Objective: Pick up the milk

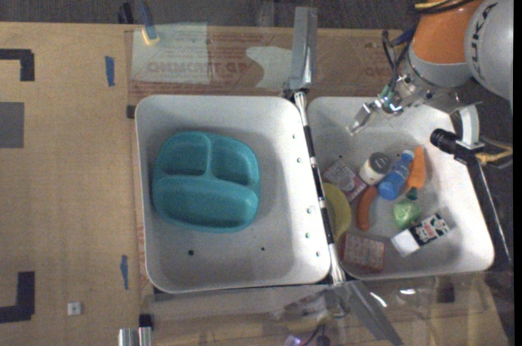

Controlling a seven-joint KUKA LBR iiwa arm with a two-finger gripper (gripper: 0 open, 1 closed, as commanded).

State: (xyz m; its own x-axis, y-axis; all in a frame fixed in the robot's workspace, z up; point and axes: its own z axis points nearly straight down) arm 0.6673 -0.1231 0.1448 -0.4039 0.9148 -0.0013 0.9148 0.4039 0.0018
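The milk point(422, 232) is a small white carton with black cow patches. It lies on its side near the front right corner of the right bin point(473, 255). My gripper point(377, 109) hangs over the back left part of that bin, well behind the carton and apart from it. Nothing shows in its grasp. The grey arm with its orange band point(449, 2) comes in from the upper right.
Between gripper and milk lie a blue bottle point(395, 175), an orange carrot point(417, 167), a small can point(374, 167), a green piece point(405, 213), an orange sausage point(364, 208) and a brown packet point(364, 251). The left bin point(163, 116) holds a teal divided plate point(205, 179).
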